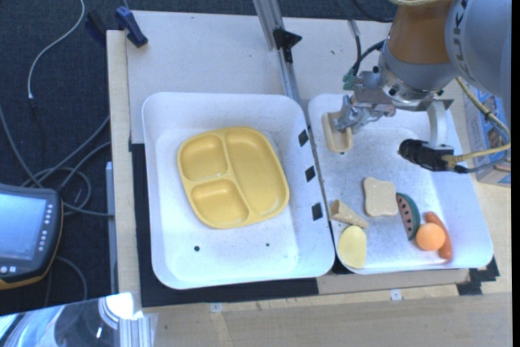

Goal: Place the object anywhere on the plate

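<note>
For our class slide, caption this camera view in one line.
Pincer over a tan block in the right bin; yellow plate waits in the left.

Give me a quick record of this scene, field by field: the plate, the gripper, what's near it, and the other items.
plate: yellow, three compartments, in left bin
gripper: over right bin's far left corner
at gripper: tan block below it, grasp unclear
other items: bread slice, watermelon slice, orange, yellow round piece
</note>
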You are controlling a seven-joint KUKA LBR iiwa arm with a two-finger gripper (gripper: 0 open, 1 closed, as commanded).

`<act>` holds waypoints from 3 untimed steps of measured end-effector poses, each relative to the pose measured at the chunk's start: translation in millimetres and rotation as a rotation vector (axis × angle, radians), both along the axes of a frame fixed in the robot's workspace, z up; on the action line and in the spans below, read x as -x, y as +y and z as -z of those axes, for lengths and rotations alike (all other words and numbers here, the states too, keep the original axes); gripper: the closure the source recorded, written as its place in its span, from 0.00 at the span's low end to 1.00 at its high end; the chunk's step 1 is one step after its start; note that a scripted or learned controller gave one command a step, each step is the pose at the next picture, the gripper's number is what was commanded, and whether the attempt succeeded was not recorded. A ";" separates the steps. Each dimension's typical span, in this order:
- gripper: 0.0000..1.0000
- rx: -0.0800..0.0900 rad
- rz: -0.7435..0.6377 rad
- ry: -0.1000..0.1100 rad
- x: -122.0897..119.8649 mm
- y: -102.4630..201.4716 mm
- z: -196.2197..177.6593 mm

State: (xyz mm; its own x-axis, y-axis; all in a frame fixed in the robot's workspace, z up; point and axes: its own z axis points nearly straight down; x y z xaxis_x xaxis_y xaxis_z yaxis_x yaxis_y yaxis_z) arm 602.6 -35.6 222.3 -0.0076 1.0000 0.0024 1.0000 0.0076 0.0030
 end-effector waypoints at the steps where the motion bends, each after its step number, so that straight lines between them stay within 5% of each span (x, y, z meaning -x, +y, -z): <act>1: 1.00 -0.001 0.001 0.006 10.5 55.0 1.9; 3: 1.00 -0.001 0.001 0.001 4.9 162.5 -17.6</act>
